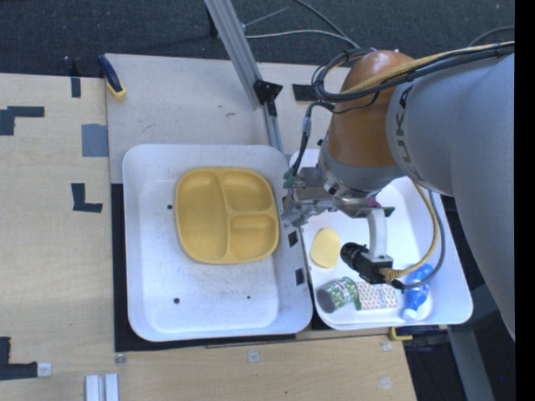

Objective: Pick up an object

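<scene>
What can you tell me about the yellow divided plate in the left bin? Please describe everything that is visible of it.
The yellow divided plate is a rounded-square dish that looks like matte plastic, mustard yellow all over. Raised ridges split it into three compartments: one large on the left side and two smaller on the right. All three appear empty. It lies flat and right side up on the floor of the left bin, in the upper right part, near the wall shared with the other bin. Nothing rests on it, and the arm does not touch it.
</scene>
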Tool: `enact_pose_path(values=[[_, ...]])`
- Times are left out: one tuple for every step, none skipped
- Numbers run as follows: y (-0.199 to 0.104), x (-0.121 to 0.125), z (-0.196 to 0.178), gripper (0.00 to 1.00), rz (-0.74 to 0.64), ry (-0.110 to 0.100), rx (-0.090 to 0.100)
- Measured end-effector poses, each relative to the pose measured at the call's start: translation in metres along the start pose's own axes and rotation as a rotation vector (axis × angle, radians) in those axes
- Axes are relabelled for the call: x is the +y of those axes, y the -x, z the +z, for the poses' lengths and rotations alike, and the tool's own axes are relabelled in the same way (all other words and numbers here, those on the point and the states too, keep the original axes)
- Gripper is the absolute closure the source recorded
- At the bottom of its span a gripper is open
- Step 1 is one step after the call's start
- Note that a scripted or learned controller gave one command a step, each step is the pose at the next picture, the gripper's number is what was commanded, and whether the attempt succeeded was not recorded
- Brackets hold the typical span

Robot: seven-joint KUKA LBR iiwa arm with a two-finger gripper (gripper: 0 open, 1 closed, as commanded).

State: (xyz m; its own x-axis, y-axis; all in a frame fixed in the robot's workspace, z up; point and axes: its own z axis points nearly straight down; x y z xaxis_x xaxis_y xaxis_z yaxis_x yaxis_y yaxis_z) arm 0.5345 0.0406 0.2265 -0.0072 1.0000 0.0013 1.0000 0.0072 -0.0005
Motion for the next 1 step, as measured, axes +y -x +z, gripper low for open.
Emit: enact_pose_path(values=[[-0.0626,0.0039,0.0018,1.0,0.0,-0.001,-0.001]])
